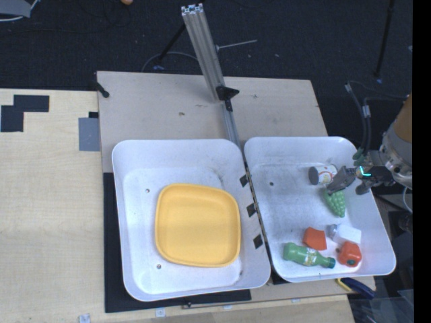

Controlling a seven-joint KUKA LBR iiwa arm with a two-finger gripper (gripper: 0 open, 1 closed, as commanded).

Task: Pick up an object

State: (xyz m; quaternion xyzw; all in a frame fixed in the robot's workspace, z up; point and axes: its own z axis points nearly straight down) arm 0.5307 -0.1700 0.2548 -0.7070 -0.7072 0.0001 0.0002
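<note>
camera view from above shows the surface (pixel 168 106) carrying two shallow white bins side by side. the left bin (pixel 128 180) sits well away from the end effector, on the far side of the divide, and holds a yellow plate (pixel 198 224), the biggest loose thing around. the right bin (pixel 283 180) is the one the arm leans over, coming in across its right rim.

the end effector (pixel 347 179) hangs low at the bin's right part, dark, with a small teal light just behind it. how its tips stand i cannot tell from here.

a green bumpy toy (pixel 336 202) lies right under and just below the end effector, maybe touching; i cannot say it is gripped. a small grey cylinder with a white piece (pixel 319 175) rests just to its left. further toward the near rim lie a green bottle (pixel 307 255), an orange block (pixel 314 238), an orange-red piece (pixel 349 253) and a white-grey bit (pixel 345 233).
</note>
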